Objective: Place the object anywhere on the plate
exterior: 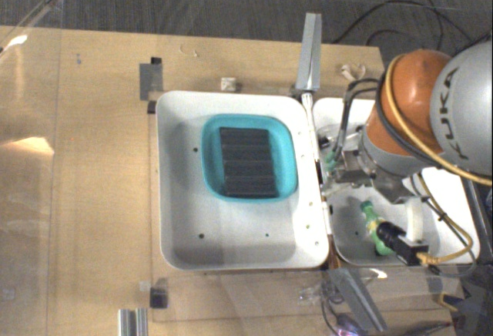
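A teal plate with a dark ridged centre lies in the left bin, toward its back. My gripper hangs low over the left part of the right bin, close to the wall between the two bins, and the wrist above it hides most of it. A small green object lies on the floor of the right bin, in front of and to the right of the gripper. It sits apart from the gripper.
The grey arm with its orange band covers the back of the right bin. A grey metal bar stands behind the wall between the bins. Bare white floor spreads in front of the plate in the left bin.
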Controlling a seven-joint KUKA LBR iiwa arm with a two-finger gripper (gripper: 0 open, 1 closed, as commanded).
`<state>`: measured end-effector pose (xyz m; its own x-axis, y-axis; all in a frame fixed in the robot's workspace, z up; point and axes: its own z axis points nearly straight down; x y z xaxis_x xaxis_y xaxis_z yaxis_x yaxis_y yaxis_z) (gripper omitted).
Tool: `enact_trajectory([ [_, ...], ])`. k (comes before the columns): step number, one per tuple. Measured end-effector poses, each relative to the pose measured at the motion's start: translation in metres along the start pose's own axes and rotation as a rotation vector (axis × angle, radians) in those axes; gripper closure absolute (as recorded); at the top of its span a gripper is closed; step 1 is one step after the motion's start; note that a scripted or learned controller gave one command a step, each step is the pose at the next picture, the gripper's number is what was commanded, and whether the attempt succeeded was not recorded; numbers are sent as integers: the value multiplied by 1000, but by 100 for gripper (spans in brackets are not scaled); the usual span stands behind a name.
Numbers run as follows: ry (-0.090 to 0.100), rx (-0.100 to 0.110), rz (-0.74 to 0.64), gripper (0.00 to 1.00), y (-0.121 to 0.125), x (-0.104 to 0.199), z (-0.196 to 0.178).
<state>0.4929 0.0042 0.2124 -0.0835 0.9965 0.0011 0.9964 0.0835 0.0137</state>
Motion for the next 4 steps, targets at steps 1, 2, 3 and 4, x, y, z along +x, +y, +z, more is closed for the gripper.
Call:
enact_trajectory([
  [1,0,0,0,0,0,0,0],
  [2,0,-4,-3,100,2,0,-10],
  [3,0,-4,-3,0,2,0,-10],
  [4,-2,8,37,0,72,-55,-47],
])
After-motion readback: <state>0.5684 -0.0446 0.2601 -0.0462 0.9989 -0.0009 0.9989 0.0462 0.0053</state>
